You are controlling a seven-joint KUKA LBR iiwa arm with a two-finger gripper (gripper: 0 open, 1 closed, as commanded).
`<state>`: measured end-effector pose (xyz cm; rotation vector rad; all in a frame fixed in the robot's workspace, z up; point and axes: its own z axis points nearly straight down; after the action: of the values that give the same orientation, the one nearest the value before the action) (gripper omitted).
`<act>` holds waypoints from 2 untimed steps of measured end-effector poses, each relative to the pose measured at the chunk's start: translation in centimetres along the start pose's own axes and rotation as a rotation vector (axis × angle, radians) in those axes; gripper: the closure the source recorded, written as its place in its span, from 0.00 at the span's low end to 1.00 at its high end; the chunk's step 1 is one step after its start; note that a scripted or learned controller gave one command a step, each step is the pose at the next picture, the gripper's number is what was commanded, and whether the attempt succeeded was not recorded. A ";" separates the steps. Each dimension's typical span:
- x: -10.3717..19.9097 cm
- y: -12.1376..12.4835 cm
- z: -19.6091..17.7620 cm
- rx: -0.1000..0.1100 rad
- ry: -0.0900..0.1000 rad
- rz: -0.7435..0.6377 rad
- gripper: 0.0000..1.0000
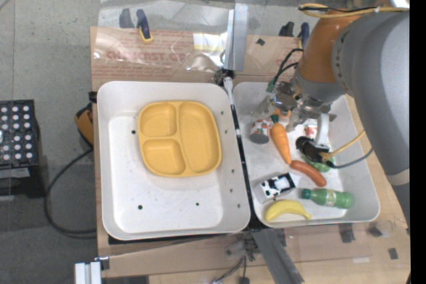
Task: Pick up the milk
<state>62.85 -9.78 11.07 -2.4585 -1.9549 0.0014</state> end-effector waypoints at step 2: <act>-1.6 -11.7 1.8 -0.001 0.000 -0.206 0.00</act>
<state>51.11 -8.73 9.33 -2.2445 -2.1980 0.0011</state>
